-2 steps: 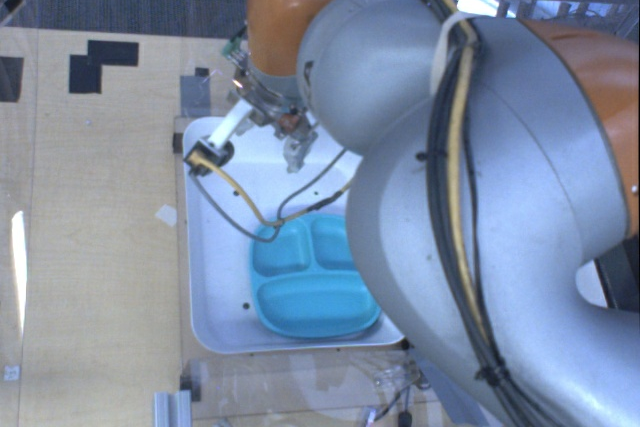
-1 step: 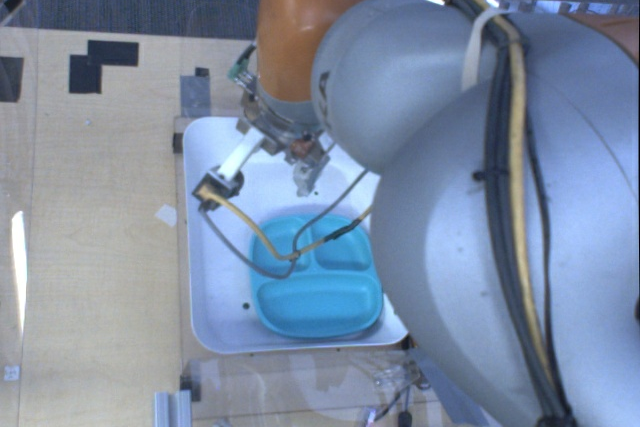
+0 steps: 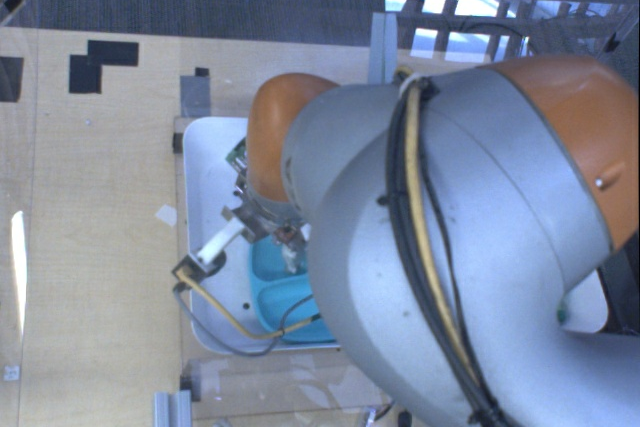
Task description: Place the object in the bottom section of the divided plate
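Note:
The blue divided plate (image 3: 272, 300) lies in the near part of the left white bin (image 3: 203, 177), and the arm's big grey body covers its right side. My gripper (image 3: 287, 253) hangs low over the plate's upper left section, right at its surface. Its tip is small and partly hidden by the wrist. I cannot make out any object at the tip. A divider ridge runs across the visible part of the plate.
A white stub and a yellow-black cable (image 3: 225, 315) stick out left of the wrist and loop over the bin floor. A small green thing (image 3: 238, 153) peeks out by the orange band (image 3: 275, 130). Bare wooden bench (image 3: 90, 245) lies to the left.

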`<control>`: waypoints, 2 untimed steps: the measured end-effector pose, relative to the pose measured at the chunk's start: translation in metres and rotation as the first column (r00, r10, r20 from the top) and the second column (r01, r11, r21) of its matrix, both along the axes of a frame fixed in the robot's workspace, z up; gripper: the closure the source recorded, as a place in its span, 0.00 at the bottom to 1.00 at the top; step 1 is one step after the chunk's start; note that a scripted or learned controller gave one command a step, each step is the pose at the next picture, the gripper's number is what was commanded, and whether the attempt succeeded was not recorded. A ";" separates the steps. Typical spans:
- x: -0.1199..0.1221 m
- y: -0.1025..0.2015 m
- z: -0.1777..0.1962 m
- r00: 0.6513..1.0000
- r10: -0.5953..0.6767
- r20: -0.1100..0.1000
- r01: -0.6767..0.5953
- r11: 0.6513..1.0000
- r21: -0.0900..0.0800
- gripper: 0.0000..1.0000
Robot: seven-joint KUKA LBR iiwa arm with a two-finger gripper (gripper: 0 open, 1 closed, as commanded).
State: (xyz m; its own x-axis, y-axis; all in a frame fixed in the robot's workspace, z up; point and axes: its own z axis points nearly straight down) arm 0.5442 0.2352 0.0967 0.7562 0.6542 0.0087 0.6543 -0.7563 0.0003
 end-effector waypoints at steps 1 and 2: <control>0.059 -0.037 0.087 1.000 0.021 -0.002 -0.021 1.000 -0.003 0.00; 0.040 0.002 -0.005 0.993 0.118 0.001 -0.118 0.993 0.001 0.00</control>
State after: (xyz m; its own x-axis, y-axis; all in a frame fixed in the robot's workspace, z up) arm 0.5845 0.2376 0.0919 0.6736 0.7390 0.0100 0.7390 -0.6737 0.0006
